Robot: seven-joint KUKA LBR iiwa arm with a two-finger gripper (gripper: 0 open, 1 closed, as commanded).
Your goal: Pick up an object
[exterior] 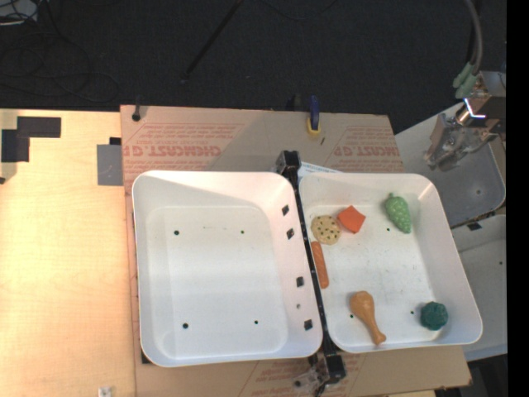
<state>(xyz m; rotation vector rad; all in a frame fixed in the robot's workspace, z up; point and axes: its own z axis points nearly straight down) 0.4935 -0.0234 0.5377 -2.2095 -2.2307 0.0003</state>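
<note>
My tool point(453, 143) hangs off the right bin's point(457, 259) far corner; I cannot tell its state. In that bin lies the drumstick point(368, 315): probably light, stiff plastic, slippery at the bulb. I would take it across the narrow shank.

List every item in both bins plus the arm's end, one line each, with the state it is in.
cookie: flat in the right bin, touching the orange block.
orange block: resting, untouched.
green grapes: lying near the far wall.
carrot: lying along the left wall.
drumstick: on its side.
dark green ball: at rest near the corner.
left bin: sitting beside the right bin.
gripper: raised outside the bins, holding nothing visible.
</note>
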